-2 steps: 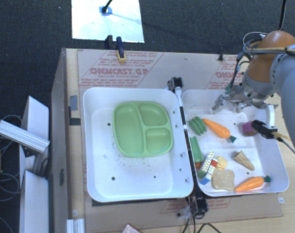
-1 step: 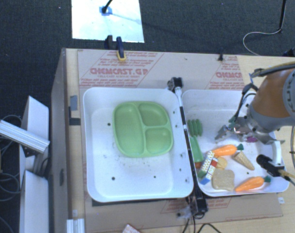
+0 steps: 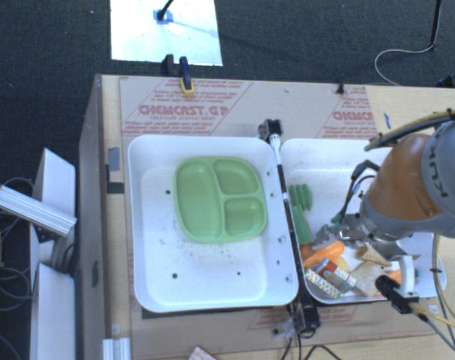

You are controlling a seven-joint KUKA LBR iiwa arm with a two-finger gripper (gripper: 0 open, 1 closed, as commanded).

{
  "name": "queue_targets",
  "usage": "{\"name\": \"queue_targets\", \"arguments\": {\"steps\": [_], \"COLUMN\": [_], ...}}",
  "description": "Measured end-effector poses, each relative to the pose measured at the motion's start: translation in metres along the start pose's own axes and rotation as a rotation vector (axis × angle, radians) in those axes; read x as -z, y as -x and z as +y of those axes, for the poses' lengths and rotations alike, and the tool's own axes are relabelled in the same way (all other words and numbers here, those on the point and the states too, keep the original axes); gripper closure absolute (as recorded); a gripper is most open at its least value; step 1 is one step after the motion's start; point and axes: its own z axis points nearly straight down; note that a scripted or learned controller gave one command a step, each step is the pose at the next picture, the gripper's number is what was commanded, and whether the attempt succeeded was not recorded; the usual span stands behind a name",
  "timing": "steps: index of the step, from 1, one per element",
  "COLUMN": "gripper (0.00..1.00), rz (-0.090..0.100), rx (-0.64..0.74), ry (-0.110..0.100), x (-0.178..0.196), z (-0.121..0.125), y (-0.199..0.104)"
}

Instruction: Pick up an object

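two white bins sit side by side on the worktop, which wears a clear sheet with red lettering. largest of all, the left bin, and in it a green divided plate, lying flat toward the far right part of the floor, three compartments facing up, near the wall shared with the neighbour. the right bin sits touching it along that dark seam. over the right bin leans the arm, grey shell and orange band, coming in from the right and covering much of the bin's middle. its jaws are low among the clutter at the bin's near side; whether they are clenched or released, cannot tell, the wrist hides them. now the small stuff: a green ridged piece just beside the seam, an orange carrot-like piece below it, and a pile of little mixed items in the near corner, too jumbled to sort out.
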Motion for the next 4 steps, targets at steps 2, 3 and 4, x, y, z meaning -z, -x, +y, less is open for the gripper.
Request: {"name": "queue_targets", "arguments": {"steps": [2, 3, 4], "gripper": [1.00, 0.00, 0.00], "rz": [-0.002, -0.001, -0.002], "rx": [-0.001, -0.001, 0.001], "ry": [0.003, 0.002, 0.002], "x": [0.075, 0.075, 0.000], "z": [0.006, 0.006, 0.054], "y": [0.043, 0.043, 0.062]}}
